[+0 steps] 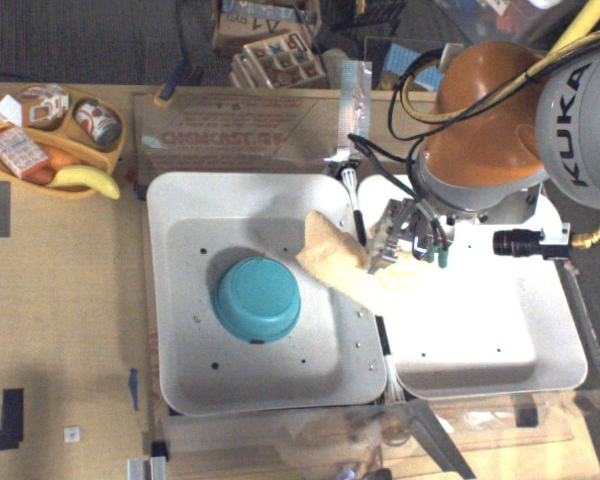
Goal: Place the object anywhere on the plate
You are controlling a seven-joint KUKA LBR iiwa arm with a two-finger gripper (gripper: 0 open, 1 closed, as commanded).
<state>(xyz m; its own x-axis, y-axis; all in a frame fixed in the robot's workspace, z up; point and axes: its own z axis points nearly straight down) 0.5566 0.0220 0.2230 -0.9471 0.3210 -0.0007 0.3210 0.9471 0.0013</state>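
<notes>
My pincer (388, 251) sits over the seam between the 2 bins, its fingers closed on 1 end of the pale yellow cloth (332, 253) (a limp, sponge-like piece). The cloth trails into the left bin (180, 208), apart from the teal plate (258, 298).

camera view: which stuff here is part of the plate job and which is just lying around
Part of the job:
- teal plate, upside down in the left bin
- tan cloth-like object, draped over the edge between the bins
- gripper, at the object's right end

Lying about:
- yellow tray of toy food on the bench, upper left
- cardboard box behind the bins
- right bin
</notes>
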